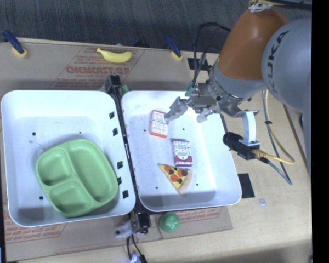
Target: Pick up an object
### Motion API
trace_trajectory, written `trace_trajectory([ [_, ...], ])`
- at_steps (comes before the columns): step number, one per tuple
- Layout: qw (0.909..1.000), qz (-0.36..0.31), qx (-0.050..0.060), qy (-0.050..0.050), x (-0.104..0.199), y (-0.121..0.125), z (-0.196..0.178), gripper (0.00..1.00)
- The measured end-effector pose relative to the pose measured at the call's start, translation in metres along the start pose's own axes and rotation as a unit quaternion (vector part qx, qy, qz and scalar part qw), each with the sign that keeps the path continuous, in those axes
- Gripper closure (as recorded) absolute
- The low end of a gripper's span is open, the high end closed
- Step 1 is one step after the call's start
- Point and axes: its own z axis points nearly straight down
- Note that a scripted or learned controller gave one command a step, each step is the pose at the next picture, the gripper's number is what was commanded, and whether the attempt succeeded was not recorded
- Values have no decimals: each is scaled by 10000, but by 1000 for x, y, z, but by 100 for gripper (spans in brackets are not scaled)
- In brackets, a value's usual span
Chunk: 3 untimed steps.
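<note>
Three items lie in the right bin (219, 186): an orange carton (158, 123) near the far rim, a maroon carton (181, 152) mid-bin, a pizza slice (176, 176) toward the near rim. My gripper (181, 106) hangs over the bin's far right part, fingers slightly parted, nothing between them. The orange carton sits just beside the fingertips, toward the left bin (11, 147) and a little nearer me. Its long axis runs roughly far-to-near, tilted slightly. I judge it the closest target. A green tray (75, 176) fills the left bin's near part.
</note>
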Motion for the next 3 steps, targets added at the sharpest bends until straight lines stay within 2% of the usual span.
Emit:
trace_trajectory([
  [1,10000,-12,5,-1,52,-75,27,0],
  [2,10000,-2,-1,-5,7,-52,86,0],
  [3,10000,5,-22,-7,-26,-11,19,0],
])
